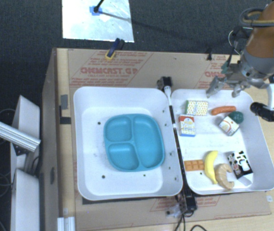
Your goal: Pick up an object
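Two shallow white bins are seen side by side on the worktop (pixel 127 64). The left bin (pixel 86 129) holds a blue divided plate (pixel 133 142), lying flat near its middle. The right bin (pixel 259 143) holds the loose objects: a small patterned box (pixel 196 108) and a red-and-white carton (pixel 187 125) near its upper left, an orange sausage (pixel 222 110) beside a dark green item (pixel 236 117), a small white cup (pixel 228 126) just below them, and, toward the lower edge, a waffle piece (pixel 193 165), a banana (pixel 210 164), a croissant (pixel 224 175) touching the banana, and a black-and-white packet (pixel 238 163). The gripper (pixel 228 88) is positioned over the upper rim of the right bin, above the sausage, with its fingers spread apart and nothing held between them.
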Action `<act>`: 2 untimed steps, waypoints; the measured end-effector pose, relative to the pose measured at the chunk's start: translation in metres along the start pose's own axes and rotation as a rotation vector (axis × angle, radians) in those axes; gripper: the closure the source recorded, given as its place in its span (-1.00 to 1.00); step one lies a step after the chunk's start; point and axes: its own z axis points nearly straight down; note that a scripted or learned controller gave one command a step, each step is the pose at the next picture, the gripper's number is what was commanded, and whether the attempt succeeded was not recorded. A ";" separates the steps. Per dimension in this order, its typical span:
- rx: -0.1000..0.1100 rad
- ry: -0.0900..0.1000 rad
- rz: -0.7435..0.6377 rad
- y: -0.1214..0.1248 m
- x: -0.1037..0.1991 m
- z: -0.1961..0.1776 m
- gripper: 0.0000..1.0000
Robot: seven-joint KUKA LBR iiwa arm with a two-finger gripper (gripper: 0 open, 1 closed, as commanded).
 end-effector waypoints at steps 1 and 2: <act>-0.009 -0.003 0.000 -0.047 -0.020 0.088 -1.00; 0.002 0.001 0.002 -0.120 -0.011 0.125 -1.00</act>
